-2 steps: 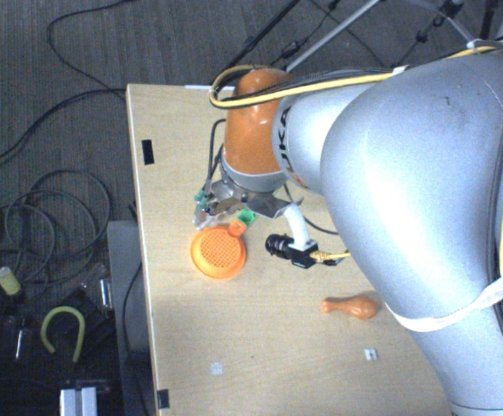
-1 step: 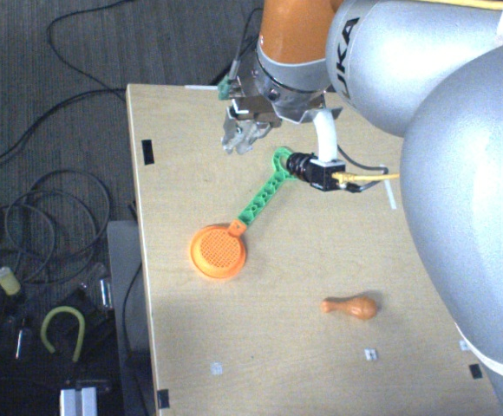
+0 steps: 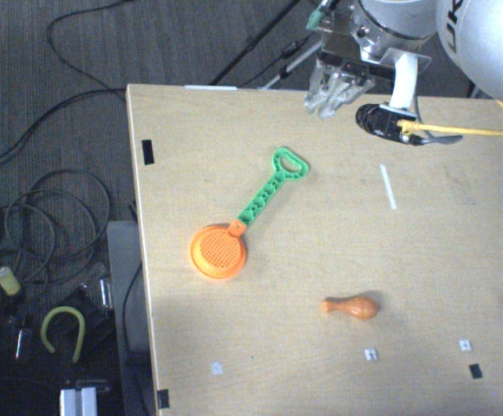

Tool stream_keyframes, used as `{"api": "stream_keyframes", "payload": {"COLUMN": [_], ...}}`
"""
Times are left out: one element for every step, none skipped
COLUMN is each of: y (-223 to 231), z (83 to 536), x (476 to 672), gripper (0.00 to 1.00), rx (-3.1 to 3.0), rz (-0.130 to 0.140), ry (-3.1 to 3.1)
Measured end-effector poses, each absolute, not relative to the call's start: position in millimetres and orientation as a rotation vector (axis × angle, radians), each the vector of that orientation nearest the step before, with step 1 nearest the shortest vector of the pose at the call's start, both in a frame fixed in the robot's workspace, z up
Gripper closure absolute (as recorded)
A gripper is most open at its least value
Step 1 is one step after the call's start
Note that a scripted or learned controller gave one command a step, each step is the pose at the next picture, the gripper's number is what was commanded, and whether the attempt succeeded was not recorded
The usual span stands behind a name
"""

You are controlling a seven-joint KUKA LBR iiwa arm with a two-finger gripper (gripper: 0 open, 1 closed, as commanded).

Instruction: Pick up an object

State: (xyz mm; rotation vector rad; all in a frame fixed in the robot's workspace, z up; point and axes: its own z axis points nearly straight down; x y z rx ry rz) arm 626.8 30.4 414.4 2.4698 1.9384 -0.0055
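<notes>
Gripper [image 3: 331, 94] at board's 12 o'clock edge, grasp state indeterminate.
Sieve spoon [image 3: 238, 222] centre; orange drumstick toy [image 3: 352, 306] at 5 o'clock.

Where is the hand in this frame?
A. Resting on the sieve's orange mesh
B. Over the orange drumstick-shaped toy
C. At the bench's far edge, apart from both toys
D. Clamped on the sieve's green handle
C: the hand sits at the far edge, apart from the sieve and the drumstick-shaped toy.

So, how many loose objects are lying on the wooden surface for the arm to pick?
2. The green-handled orange sieve lies near the middle-left; the small orange drumstick-shaped toy lies lower, toward the right.
</notes>
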Motion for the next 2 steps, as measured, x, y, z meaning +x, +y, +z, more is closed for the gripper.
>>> {"api": "stream_keyframes", "payload": {"y": [-11.8, -20.5], "z": [433.1, 433.3], "x": [660.7, 646.4], "gripper": [1.0, 1.0], "rx": [2.547, 2.363], "rz": [-0.006, -0.006], "ry": [1.837, 2.07]}}
